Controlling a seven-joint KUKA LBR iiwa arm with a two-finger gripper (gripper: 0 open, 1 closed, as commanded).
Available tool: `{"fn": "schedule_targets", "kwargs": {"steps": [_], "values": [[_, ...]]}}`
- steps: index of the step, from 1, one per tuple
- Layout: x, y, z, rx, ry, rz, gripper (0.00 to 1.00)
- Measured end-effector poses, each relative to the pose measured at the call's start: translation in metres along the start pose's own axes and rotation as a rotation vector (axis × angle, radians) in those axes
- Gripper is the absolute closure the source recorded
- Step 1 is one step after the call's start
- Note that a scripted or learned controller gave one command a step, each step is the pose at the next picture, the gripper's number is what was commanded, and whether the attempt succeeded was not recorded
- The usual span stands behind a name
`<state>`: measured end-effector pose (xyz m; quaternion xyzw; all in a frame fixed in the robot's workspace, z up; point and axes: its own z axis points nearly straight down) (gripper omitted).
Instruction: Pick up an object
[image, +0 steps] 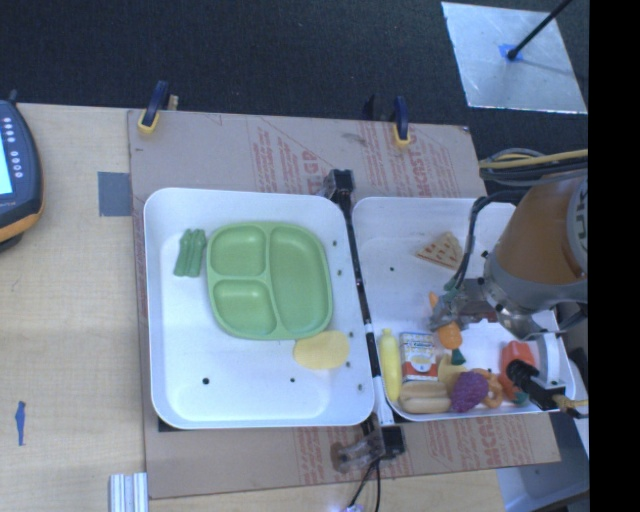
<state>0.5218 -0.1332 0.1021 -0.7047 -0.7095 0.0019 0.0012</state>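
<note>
My gripper (452, 308) is low over the middle of the right bin (400, 225), with the arm's orange band (540, 235) above and to its right. Just below it lies a small orange toy (450, 336); whether they touch is unclear. Along the bin's front lie a yellow banana-like piece (389, 366), a small carton (420, 356), a hot dog (423, 403), purple grapes (468, 390) and a red piece (517, 354). A tan wedge (440, 249) rests further back in the bin.
The left bin (170, 330) holds a green divided plate (269, 279), a green bean pod (189, 252) to its left and a pale yellow piece (321, 350) at its lower right. A black divider (354, 270) runs between the bins. A handheld pendant (15, 170) lies at the far left.
</note>
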Motion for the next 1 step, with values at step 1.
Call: {"fn": "schedule_targets", "kwargs": {"steps": [1], "values": [[0.0619,0.0402,-0.0959,-0.013,0.002,-0.005,1.00]]}}
